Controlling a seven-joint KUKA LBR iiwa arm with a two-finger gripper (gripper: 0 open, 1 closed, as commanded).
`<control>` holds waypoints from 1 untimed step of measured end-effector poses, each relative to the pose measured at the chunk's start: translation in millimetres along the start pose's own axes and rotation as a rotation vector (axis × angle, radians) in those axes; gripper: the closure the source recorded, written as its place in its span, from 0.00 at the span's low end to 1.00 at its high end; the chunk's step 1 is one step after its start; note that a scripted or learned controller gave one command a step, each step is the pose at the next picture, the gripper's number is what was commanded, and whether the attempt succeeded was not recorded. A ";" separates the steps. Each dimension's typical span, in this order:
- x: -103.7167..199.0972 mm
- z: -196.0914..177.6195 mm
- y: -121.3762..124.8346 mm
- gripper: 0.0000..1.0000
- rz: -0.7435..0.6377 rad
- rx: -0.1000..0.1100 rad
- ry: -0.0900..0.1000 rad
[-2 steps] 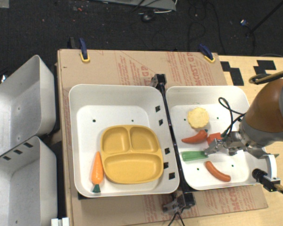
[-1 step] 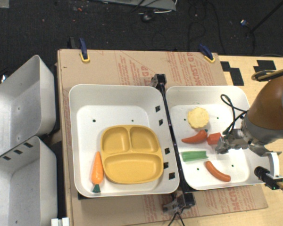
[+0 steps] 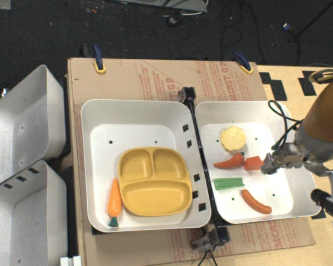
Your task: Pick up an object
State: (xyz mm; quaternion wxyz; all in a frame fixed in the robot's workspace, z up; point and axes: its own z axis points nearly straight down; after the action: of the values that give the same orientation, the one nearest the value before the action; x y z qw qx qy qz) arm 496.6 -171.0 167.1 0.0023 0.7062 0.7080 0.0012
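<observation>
In the right bin (image 3: 277, 206) lie a pale yellow round piece (image 3: 233, 138), a red pepper (image 3: 229, 162), a small red block (image 3: 252, 163), a green strip (image 3: 228, 183) and a reddish sausage (image 3: 256, 201). My gripper (image 3: 270, 164) is down in this bin at its right side, just right of the red block and close against it. The grey wrist and orange band rise behind it to the right.
The left bin (image 3: 94, 148) holds a yellow divided tray (image 3: 155, 180) and an orange carrot (image 3: 114, 199) beside it. A black divider (image 3: 197, 148) runs between the bins. Cardboard lies under both; white containers stand at far left.
</observation>
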 end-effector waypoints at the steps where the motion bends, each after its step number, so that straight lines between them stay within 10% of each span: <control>1: -2.0 -59.7 2.6 1.00 0.003 0.003 0.001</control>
State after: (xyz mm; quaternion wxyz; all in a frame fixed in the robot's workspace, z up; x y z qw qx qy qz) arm 498.8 -172.8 226.9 0.0009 0.7073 0.7069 0.0004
